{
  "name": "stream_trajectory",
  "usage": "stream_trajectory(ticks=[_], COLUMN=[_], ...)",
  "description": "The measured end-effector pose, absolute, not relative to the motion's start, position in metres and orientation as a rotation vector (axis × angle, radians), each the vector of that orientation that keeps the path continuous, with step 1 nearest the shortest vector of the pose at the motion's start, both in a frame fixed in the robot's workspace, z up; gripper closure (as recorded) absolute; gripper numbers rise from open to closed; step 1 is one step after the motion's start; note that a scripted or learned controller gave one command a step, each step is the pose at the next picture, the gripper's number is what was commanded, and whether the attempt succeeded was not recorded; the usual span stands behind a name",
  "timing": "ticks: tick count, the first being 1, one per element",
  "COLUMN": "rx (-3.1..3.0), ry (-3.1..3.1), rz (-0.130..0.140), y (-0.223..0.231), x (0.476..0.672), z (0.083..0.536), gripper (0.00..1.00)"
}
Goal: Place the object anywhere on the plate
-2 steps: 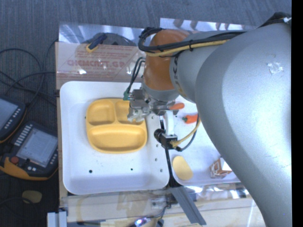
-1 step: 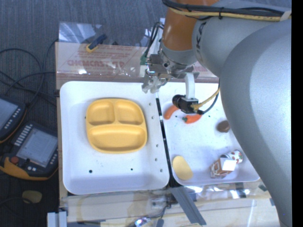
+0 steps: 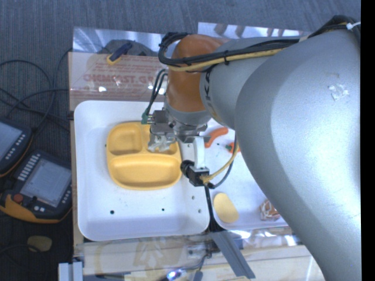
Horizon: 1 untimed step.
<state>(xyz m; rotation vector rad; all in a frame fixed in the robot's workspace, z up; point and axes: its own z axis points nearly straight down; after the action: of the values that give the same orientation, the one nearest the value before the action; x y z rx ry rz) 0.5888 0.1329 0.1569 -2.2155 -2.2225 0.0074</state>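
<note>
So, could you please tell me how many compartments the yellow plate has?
3 visible: two small ones along the far side of the yellow plastic divided plate, one partly under the pincer, and one large one nearest the camera. The arm may hide more.

Grey arm (image 3: 293, 116) with orange band (image 3: 187, 75) reaching over left white bin (image 3: 94, 215), gripper (image 3: 161, 142) down at the right edge of a yellow divided plate (image 3: 140, 157), yellow object (image 3: 225, 208) and orange piece (image 3: 218, 133) in right bin (image 3: 246, 222).
</note>
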Motion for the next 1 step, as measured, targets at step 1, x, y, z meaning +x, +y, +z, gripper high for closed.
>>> stream_trajectory(ticks=[1], rx=[-2.220], ry=[-2.224], rz=[0.005], y=[0.1218], x=[0.6197], z=[0.2250], gripper=[1.00])
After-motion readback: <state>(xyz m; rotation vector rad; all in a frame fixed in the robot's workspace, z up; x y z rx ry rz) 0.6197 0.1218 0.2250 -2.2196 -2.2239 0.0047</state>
